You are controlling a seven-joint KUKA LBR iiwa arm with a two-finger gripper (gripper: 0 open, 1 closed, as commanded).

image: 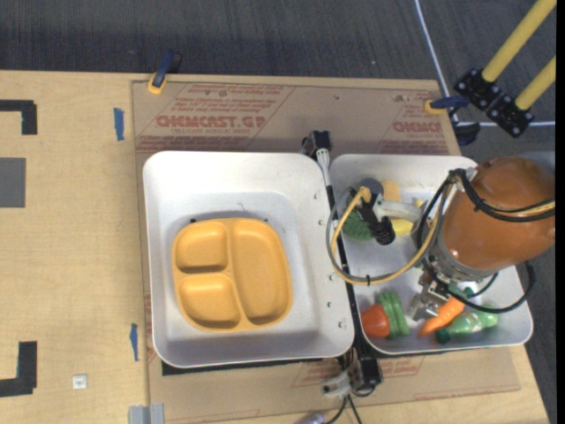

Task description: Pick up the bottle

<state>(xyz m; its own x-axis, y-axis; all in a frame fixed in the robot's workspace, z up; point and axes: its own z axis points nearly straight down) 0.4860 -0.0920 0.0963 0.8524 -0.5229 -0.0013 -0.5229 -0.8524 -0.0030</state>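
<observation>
A pale, see-through object that looks like the bottle (404, 208) lies on its side near the back of the right bin (516, 325), beside a yellow piece (402, 228). My gripper (431, 297) is low in the front half of that bin, under the orange wrist band (499, 212). It sits right over the orange carrot (440, 316), well in front of the bottle. The arm hides part of the bin's right side.
A red tomato (375, 322), a green ridged toy (394, 312) and a green vegetable (468, 325) lie at the right bin's front. A green and a black item (369, 219) sit by its left wall under a yellow cable. The left bin (163, 237) holds a yellow divided plate (231, 272).
</observation>
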